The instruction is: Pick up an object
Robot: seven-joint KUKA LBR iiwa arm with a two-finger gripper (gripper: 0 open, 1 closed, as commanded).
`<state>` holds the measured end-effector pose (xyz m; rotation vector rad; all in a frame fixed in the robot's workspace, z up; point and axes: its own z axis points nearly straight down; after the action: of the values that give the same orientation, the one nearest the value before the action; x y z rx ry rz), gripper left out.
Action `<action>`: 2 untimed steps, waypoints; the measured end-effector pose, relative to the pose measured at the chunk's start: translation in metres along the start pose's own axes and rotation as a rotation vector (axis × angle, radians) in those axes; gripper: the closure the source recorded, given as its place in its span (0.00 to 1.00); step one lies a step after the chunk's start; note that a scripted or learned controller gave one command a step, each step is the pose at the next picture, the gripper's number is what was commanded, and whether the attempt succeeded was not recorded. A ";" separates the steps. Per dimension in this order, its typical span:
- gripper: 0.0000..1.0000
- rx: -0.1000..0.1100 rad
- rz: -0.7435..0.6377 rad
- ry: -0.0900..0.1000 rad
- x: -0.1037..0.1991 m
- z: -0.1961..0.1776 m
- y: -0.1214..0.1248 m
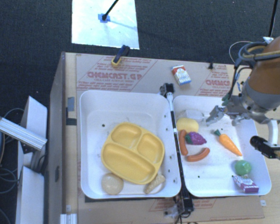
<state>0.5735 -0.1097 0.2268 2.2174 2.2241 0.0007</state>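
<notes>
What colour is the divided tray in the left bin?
Yellow: the yellow divided plastic tray, clearest in the camera view.

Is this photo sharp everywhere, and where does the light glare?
Camera view: the white bins look bright but keep detail; the carrot and yellow tray are fairly crisp; the gripper is softer, slightly blurred; the pale floor sheet glares strongest.

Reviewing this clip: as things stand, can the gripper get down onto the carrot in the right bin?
Probably yes. The gripper hangs over the right bin, near the carrot, which lies apart from the other toys with bare floor around it and nothing on top.
</notes>
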 end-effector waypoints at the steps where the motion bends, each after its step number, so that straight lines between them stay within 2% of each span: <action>1: 0.00 0.002 0.000 0.001 0.024 0.059 -0.005; 2: 0.00 0.000 0.002 0.000 0.017 0.143 -0.009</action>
<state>0.5643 -0.0932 0.0842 2.2191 2.2223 0.0012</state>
